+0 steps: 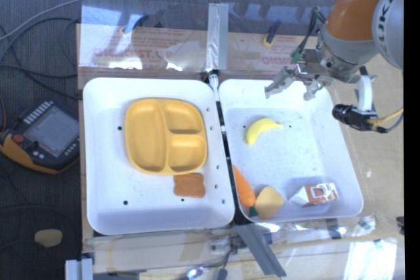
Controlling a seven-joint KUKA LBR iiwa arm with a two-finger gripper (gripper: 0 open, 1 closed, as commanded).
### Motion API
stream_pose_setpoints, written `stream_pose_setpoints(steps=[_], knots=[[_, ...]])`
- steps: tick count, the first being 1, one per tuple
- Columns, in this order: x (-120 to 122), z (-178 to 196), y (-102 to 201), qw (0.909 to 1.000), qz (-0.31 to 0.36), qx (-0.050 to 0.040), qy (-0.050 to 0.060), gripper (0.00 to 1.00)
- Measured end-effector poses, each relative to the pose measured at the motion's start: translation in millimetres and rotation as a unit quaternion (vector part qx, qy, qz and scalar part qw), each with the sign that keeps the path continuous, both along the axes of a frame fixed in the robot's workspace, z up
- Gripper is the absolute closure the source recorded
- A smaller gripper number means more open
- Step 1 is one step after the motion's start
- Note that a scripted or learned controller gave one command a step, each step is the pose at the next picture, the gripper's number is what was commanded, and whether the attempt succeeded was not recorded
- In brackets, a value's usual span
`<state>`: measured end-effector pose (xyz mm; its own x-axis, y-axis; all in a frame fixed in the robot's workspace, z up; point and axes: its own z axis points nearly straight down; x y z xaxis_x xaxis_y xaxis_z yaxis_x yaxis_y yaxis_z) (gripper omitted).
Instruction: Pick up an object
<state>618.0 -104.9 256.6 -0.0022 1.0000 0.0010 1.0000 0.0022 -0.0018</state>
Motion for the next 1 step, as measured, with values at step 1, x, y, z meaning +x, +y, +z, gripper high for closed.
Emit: stream_pose_setpoints(steps=[1], knots=[[6.3, -105.7, 7.0, 1.0, 0.006, -0.001, 0.001, 0.0]])
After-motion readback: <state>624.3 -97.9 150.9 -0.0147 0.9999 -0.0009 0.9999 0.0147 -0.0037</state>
